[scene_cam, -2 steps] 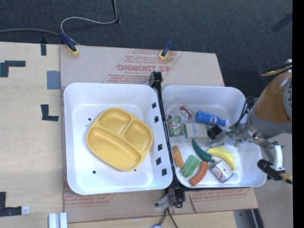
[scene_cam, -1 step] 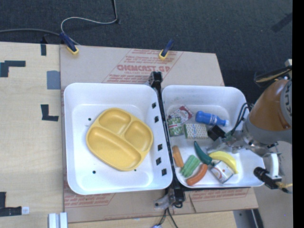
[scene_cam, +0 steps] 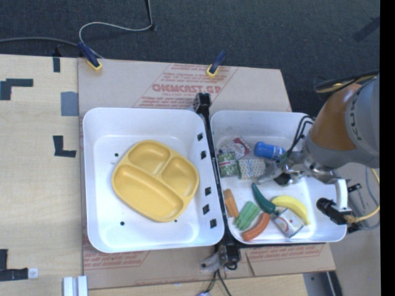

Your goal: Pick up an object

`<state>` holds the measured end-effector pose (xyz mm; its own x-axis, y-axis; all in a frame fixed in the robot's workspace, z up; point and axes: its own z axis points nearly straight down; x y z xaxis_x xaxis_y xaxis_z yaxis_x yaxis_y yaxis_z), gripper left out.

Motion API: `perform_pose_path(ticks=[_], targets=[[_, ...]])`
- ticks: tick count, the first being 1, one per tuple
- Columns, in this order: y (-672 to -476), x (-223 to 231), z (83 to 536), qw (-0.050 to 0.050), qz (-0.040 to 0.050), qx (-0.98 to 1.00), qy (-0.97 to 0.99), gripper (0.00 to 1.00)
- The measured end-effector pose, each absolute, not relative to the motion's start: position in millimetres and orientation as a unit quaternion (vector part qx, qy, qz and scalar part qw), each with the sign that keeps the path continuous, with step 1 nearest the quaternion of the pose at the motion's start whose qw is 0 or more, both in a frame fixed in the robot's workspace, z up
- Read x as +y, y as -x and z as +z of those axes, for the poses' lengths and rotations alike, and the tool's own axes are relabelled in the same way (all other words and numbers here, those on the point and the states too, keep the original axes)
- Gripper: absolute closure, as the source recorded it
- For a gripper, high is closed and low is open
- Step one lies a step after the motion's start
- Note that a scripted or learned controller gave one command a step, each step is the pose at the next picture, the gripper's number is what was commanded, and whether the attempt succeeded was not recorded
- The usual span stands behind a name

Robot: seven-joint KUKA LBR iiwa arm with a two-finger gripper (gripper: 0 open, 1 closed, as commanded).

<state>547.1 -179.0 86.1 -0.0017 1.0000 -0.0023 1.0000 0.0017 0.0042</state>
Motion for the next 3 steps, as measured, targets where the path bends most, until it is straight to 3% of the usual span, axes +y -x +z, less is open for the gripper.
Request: perform_pose_path(ticks=[1, 2, 3], targets=[[-546.8, -179.3, 95.6, 0.003, 0.0001, 0.708, -0.707, 1.00], [-487.2, -122.8, 200.7, -0.001, -0.0003, 0.708, -0.707, 1.00], [-488.6, -55.2, 252.0, 0.000, -0.0001, 0.708, -0.706, 1.00]])
